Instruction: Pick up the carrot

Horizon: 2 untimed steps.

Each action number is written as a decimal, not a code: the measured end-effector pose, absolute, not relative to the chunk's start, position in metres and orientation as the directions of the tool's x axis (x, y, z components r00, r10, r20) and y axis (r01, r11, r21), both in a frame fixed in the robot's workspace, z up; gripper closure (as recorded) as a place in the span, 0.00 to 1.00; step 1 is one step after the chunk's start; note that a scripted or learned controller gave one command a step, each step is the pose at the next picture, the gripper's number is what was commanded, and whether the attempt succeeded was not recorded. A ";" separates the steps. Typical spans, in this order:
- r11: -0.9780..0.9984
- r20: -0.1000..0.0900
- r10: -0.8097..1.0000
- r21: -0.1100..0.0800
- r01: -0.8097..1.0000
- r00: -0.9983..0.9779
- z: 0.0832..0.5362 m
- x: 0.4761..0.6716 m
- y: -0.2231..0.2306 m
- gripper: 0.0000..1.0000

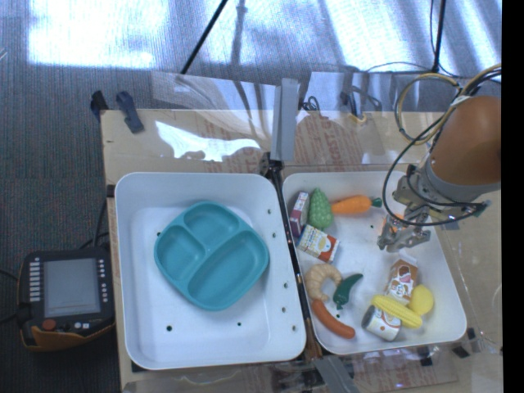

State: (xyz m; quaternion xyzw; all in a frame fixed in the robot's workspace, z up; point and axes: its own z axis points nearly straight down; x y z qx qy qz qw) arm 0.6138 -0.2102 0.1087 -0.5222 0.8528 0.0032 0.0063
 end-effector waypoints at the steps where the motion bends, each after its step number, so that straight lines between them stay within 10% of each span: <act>1: 0.455 -0.015 -0.890 0.000 -0.890 -0.455 0.108 0.614 -0.210 0.00; 2: 0.497 -0.006 -0.868 0.001 -0.868 -0.497 0.087 0.645 -0.211 0.00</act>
